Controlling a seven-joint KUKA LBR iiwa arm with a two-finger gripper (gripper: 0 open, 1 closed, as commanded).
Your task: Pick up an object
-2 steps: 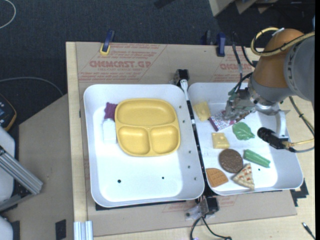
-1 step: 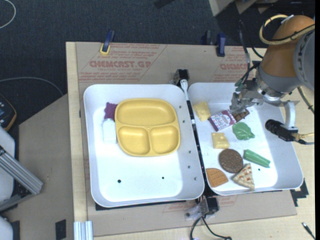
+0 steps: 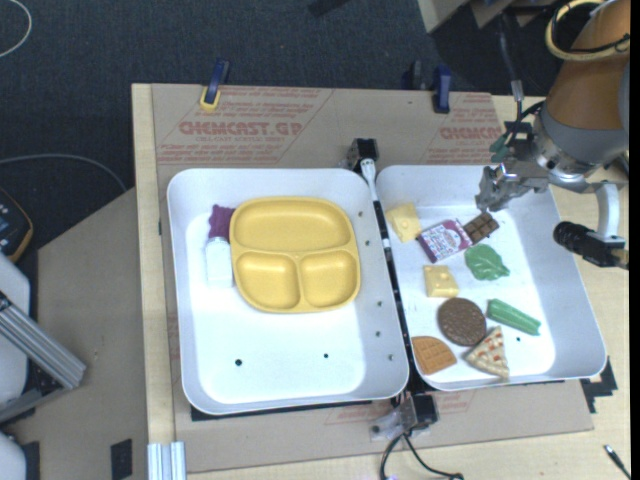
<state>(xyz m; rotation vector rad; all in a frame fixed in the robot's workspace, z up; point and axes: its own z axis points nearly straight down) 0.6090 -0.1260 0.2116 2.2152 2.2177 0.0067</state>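
1. Nearest me, at the right bin's front, I'm seeing a pizza slice, a waffle and a brown cookie lying.
2. Farther back, a chocolate bar is lying under the gripper.
3. I'm unable to tell its finger state.
4. Leftward, a yellow tray is sitting in the left bin.

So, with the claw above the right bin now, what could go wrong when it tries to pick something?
1. The claw hangs just over the brown chocolate piece, which touches the purple wrapper. A descent may push both or catch the wrong one.
2. The right bin is crowded: the green leafy piece lies close by and could get nudged.
3. The chocolate piece looks flat, so the claw may slip over it.
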